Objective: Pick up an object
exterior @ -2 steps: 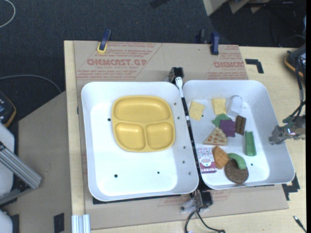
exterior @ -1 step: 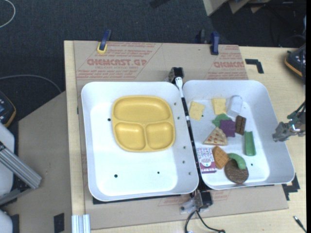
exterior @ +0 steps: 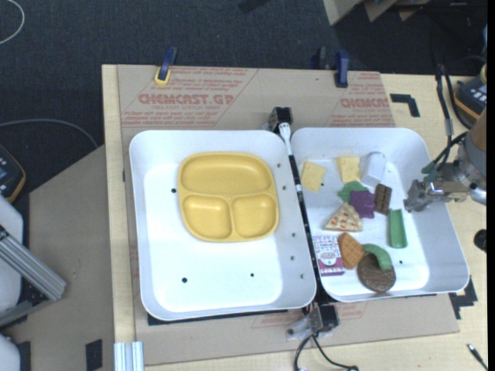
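The pincer [exterior: 418, 195] is hanging over the right bin's [exterior: 445, 265] right edge; I cannot tell its state. Toy foods are lying in that bin: a green stick [exterior: 397, 228] nearest the pincer, a pizza slice [exterior: 343, 219] and a purple piece [exterior: 362, 203] mid-bin. A yellow divided tray [exterior: 228, 195] is sitting in the left bin [exterior: 155, 230]

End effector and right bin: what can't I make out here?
- End effector, camera view: small and blurred; finger state unreadable.
- Arm: cut off by the right edge.
- Packet in right bin: print too small.
- Purple piece: covers part of the green piece.
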`<state>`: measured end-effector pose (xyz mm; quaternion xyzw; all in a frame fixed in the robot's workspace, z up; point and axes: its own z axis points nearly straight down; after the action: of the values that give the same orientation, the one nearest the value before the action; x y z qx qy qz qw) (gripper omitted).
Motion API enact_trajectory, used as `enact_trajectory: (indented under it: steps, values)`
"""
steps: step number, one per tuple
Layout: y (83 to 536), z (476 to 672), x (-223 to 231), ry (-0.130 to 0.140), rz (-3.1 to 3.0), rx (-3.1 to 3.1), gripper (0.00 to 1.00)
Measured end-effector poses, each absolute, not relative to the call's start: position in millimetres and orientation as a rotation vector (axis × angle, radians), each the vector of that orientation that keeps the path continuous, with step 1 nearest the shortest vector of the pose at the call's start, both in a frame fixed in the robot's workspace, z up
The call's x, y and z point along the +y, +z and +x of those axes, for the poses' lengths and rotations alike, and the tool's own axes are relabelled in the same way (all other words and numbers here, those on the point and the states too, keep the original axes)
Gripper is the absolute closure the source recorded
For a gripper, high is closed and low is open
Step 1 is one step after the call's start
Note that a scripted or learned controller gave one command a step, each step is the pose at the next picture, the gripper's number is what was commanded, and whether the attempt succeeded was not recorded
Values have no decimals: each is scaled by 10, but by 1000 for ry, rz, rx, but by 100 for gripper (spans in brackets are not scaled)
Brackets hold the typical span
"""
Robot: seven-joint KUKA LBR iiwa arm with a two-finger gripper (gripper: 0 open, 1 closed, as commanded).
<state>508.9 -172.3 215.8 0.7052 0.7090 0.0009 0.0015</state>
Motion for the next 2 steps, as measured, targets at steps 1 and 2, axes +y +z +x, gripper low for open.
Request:
enact_trajectory:
  steps: [1,2]
  values:
    - [2086,5411,-1334,3,2213,2226,100]
    - [2213,5812,-959,6,2212,2224,100]
